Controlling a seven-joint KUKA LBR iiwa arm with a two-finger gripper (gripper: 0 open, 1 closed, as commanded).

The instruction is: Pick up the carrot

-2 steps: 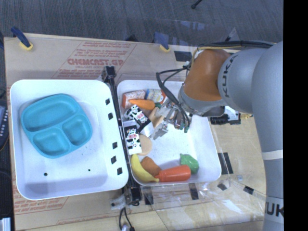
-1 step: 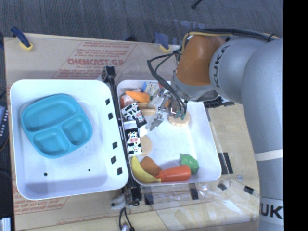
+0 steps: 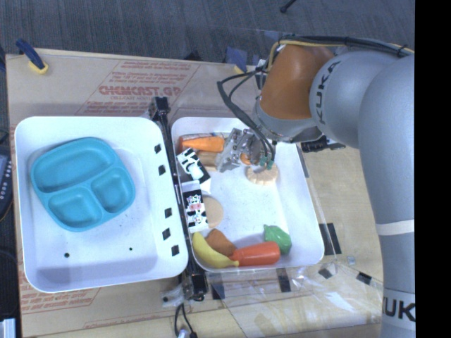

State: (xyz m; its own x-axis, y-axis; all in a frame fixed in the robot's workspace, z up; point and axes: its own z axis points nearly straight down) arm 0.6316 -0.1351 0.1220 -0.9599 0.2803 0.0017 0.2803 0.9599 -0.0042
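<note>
Carrot [image 3: 201,144] lies at the right bin's [image 3: 299,220] far edge, probably light, stiff, slick plastic, best pinched mid-body; tool [image 3: 236,152] hovers beside it, can't tell its state.

carrot's [image 3: 202,144] right end hidden behind hand [image 3: 236,150], hand's finger state unclear, arm [image 3: 366,118] cropped right

Even, diffuse overhead light fills the scene, bright enough to push the white left bin [image 3: 84,259] and right bin [image 3: 299,210] close to washed out. Shadows are faint: a soft one lies under the blue divided plate [image 3: 81,182]. A dull sheen runs along the grey arm [image 3: 373,111]. The picture is low in resolution and slightly soft, with fine detail smeared around the gripper [image 3: 236,153].
</note>
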